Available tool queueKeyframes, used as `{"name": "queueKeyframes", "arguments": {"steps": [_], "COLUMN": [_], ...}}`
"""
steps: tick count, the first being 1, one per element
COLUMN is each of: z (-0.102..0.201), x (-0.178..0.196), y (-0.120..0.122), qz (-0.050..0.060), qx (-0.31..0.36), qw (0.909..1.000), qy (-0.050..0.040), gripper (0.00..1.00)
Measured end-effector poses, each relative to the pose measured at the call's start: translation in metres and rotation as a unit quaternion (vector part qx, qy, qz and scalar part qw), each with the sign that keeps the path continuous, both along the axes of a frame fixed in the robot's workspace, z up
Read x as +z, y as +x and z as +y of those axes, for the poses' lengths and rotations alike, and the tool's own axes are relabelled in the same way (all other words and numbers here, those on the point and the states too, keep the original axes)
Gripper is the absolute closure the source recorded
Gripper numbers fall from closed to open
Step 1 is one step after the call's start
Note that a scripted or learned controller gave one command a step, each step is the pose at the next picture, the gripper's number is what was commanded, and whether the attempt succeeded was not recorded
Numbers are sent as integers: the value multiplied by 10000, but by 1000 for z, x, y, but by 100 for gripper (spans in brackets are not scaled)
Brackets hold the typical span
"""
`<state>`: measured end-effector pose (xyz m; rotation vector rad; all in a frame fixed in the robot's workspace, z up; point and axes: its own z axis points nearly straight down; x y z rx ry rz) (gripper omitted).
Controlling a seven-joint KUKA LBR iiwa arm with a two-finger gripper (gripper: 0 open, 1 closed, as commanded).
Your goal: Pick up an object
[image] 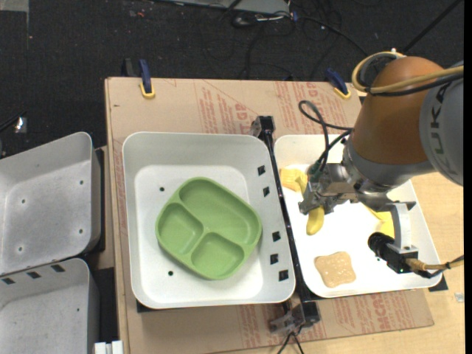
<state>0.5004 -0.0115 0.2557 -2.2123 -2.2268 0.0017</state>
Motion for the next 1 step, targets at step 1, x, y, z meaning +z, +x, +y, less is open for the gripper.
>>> {"name": "queueKeyframes", "arguments": {"steps": [1], "z": [56], "x": [-21], "y": [-11], "qz": [3], "qx": [7], "qw": [10000], "qy": [4], "gripper": [100]}}
